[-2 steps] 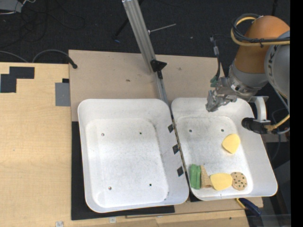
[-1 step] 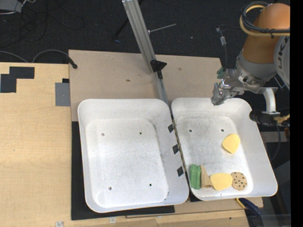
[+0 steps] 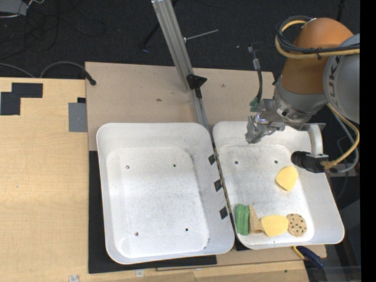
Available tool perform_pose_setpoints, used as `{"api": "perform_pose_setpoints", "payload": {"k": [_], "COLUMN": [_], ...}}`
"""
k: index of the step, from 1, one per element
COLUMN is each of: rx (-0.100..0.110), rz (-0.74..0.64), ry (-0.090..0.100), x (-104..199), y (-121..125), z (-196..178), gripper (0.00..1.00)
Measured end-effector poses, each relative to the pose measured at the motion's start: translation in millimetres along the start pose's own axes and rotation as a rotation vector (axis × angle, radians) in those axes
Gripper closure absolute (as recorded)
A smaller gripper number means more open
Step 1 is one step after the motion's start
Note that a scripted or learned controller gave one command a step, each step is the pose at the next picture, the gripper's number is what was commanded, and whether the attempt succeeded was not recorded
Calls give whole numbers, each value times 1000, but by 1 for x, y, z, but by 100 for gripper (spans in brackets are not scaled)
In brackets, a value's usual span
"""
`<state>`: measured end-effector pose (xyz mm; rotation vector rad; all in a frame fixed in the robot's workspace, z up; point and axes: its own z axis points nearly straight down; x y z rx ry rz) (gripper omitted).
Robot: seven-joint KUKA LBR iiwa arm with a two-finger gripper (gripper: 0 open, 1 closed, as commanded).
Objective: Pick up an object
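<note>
Camera view: end effector (image 3: 256,135), aperture unclear, above right bin (image 3: 258,157); green object (image 3: 242,219) lies lengthwise near-to-far.

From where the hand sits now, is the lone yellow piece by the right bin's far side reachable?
Probably yes: the hand hovers over the same bin, and the yellow piece lies apart with bare floor around it.

Two shallow white plastic bins, left (image 3: 111,157) and right (image 3: 329,216), matt and speckled, pale wood-grain bench panel (image 3: 41,175) at left, smooth tan board (image 3: 141,93) beyond, ribbed silver metal rail (image 3: 173,34), glossy orange arm band (image 3: 317,37), dull grey metal gripper (image 3: 257,131).
</note>
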<state>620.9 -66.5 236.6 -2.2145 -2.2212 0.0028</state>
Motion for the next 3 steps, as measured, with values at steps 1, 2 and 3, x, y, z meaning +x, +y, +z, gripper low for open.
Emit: {"api": "perform_pose_setpoints", "payload": {"k": [1,2,3], "rx": [2,1,1], "rz": [0,-2,-2], "ry": [0,0,0], "x": [46,103,152], "y": [-25,-43,-61], "z": [12,5,-3], "gripper": [100,100,100]}}
